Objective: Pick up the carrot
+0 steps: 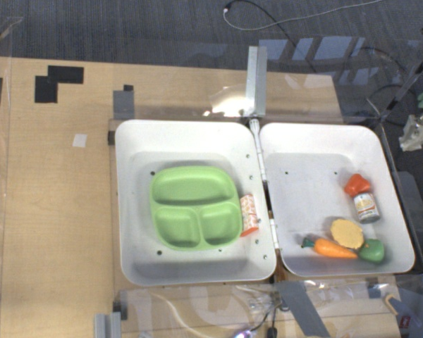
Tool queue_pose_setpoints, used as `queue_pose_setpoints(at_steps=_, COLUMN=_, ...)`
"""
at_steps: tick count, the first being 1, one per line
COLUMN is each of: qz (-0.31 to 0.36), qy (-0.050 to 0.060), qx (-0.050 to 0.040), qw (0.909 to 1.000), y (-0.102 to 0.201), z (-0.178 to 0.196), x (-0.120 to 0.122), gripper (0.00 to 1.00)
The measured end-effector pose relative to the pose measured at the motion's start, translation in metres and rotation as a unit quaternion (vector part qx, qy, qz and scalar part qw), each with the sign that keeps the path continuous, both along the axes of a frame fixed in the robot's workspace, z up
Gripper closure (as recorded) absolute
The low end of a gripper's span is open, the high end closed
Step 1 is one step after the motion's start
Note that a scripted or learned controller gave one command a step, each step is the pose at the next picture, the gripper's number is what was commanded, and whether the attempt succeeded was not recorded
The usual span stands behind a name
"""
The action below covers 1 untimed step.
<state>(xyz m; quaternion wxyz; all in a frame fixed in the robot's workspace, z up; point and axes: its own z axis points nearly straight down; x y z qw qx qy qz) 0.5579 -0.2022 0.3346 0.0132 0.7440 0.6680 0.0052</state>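
Camera view q from me: can anyone tell what the gripper's doing? I honestly can't tell whether it's open or closed from this shot. And where's the carrot (330, 248) sitting?

Reply: Same, can't call the gripper state either. All I've got is that the arm reaches in from the right-hand side. Using the right bin (317, 153) as the anchor, the carrot lies inside it, down by its near wall and a bit right of its middle. The long axis runs roughly along that wall, green top toward the bin's left, tip toward its right.

Me: So the tip end faces the arm's side?

Reply: Looks that way. My guess is closing across the carrot is the way to go. The catch is that a yellow round thing (347, 233) touches its far side, and a green veggie (372, 251) sits just beside its tip. A red-capped bottle (362, 197) stands further back in the bin.
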Motion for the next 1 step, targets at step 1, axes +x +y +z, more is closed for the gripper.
queue_pose_setpoints(at_steps=1, qz=-0.132, qy=0.010, qx=0.0080, qw=0.9912, y=0.0594, z=-0.0730, x=0.0137, gripper=1.00)
